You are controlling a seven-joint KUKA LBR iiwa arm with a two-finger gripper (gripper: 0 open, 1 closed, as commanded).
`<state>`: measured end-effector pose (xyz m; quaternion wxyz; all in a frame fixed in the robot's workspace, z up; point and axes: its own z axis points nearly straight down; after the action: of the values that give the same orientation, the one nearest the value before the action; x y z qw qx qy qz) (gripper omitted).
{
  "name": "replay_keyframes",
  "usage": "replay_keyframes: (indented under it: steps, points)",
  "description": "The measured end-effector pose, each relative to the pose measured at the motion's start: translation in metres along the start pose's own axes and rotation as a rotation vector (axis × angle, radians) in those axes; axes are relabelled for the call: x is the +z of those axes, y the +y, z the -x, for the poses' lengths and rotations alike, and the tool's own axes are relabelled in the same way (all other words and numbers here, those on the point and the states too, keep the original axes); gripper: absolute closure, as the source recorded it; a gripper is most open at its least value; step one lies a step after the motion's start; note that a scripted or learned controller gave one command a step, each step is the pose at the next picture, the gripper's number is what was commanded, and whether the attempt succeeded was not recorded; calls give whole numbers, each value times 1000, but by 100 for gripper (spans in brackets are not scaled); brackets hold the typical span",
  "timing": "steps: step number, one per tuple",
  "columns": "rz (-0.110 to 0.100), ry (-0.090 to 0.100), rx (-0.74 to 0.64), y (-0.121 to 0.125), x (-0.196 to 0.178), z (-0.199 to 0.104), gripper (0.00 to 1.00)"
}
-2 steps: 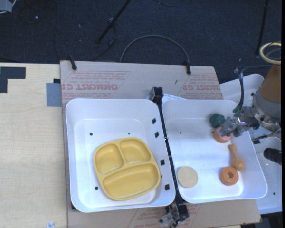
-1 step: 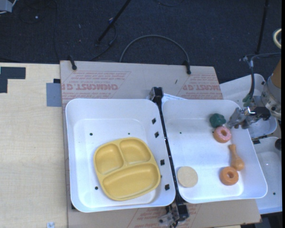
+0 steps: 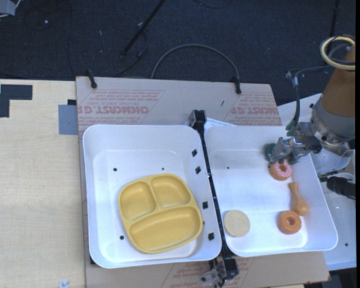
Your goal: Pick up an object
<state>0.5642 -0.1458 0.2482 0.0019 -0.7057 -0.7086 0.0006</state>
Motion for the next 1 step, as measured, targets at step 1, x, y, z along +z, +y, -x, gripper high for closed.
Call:
replay_keyframes:
  steps: [1]
  points:
    - [0, 1, -1, 6, 5, -62, 100]
